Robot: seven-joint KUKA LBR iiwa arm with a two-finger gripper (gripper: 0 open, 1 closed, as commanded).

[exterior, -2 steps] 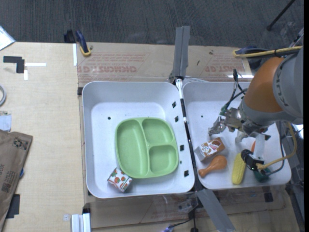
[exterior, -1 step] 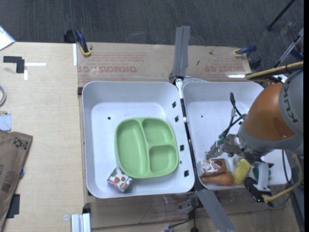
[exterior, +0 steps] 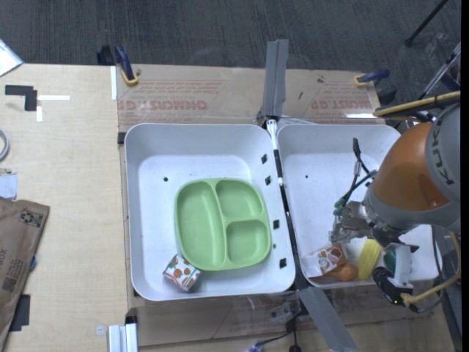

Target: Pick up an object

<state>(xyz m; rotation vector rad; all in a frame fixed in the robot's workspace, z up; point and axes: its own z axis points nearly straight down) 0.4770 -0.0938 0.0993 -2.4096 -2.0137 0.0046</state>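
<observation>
In the right bin (exterior: 315,174), several small objects lie bunched at the near edge: a printed white packet (exterior: 326,259), an orange rounded item (exterior: 343,273) and a yellow item (exterior: 368,255). My gripper (exterior: 346,229) hangs low over the bin's near right part, just above the packet and the yellow item. The orange band of the arm (exterior: 410,174) hides part of the bin floor behind it. Nothing can be seen held in the gripper.
The left bin (exterior: 146,196) holds a green divided plate (exterior: 223,222) and a small carton with red fruit print (exterior: 182,273) at its near left corner. A grey divider post (exterior: 275,79) stands between the bins at the back. Cables and a stand sit at the right.
</observation>
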